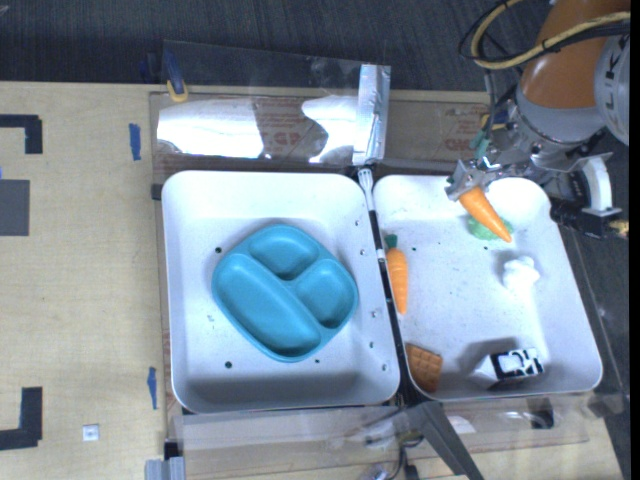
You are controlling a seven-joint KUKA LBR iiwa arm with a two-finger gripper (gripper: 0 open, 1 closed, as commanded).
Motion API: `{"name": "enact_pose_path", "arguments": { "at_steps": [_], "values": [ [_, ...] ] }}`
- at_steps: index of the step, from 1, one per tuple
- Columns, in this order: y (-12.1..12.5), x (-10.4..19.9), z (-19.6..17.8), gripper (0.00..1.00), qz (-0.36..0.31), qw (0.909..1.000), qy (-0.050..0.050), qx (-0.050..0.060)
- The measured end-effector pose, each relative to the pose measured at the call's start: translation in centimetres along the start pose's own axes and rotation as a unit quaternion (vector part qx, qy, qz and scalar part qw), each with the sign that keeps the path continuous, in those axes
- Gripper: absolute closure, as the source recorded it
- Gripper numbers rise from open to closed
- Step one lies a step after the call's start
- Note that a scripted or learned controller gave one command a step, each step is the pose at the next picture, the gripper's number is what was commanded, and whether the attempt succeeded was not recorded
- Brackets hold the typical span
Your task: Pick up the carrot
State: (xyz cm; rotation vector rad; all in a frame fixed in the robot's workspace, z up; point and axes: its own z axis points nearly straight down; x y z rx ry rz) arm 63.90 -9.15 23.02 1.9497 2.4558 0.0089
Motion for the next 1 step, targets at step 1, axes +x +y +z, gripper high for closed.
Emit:
{"name": "enact_pose_path", "arguments": {
  "at_steps": [1],
  "values": [
    [-3.54, -1.51, 5.52, 1.0, -0.062, 0.9981, 0.001, 0.005]
  ]
}}
